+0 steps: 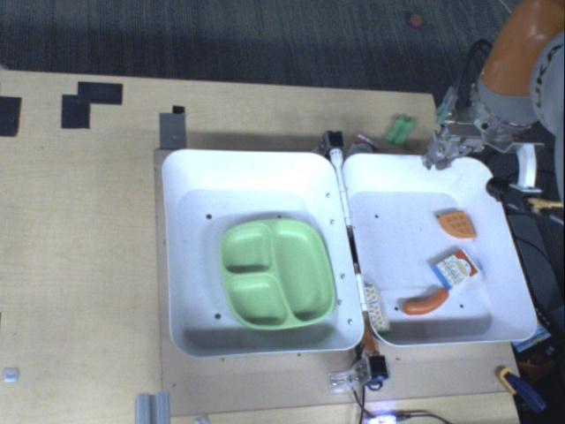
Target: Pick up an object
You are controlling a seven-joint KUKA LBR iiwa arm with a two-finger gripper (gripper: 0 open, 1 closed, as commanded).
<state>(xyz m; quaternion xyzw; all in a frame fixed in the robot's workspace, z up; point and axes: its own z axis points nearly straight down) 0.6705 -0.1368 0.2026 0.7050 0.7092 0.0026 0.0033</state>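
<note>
Right, the grey arm with its orange band [519,42] comes in from the top right, and the gripper [439,153] hangs over the far right corner of the right bin [388,237], just at that bin's far rim. Whether it is parted or closed, I cannot tell from this slant, and nothing can be seen caught in it. Down in the right bin, three candidates lie well apart from the gripper: an orange ridged piece [457,224] sits toward the right wall, a small white carton with blue and orange print [455,269] lies tilted just nearer than that, and a reddish sausage [425,303] rests close to the near edge, just beside the carton. Over in the left bin [185,237], a pale green divided plate [277,272] with three compartments lies flat in the middle. On the bench behind the bins, a small green object [400,130] lies near the right bin's far edge, and a grey bracket [173,128] stands at the far left corner of the left bin.
</note>
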